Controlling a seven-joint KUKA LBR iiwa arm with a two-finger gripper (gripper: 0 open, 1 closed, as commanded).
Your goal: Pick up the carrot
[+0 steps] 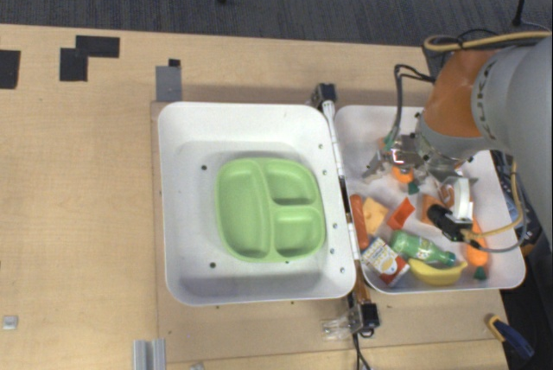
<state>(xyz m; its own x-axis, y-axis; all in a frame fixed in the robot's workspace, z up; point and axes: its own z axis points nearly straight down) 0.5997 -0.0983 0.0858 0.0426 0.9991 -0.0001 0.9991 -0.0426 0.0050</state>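
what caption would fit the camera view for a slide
KUKA arm reaches into the right bin of toy food, gripper low over the pile; a green divided plate sits in the left bin.

A green divided plate (270, 208) lies in the middle of the left white bin (186, 187) on the tan worktop (78, 213). In the right bin (359, 122), a banana (437, 272) lies along the near wall, a green bottle (423, 247) just behind it, and a small printed carton (380, 258) to their left.

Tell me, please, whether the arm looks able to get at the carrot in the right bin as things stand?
Probably yes. The gripper hangs over the right bin, and the carrot lies on top by the near-left wall, nothing covering it, though the wall crowds one side.
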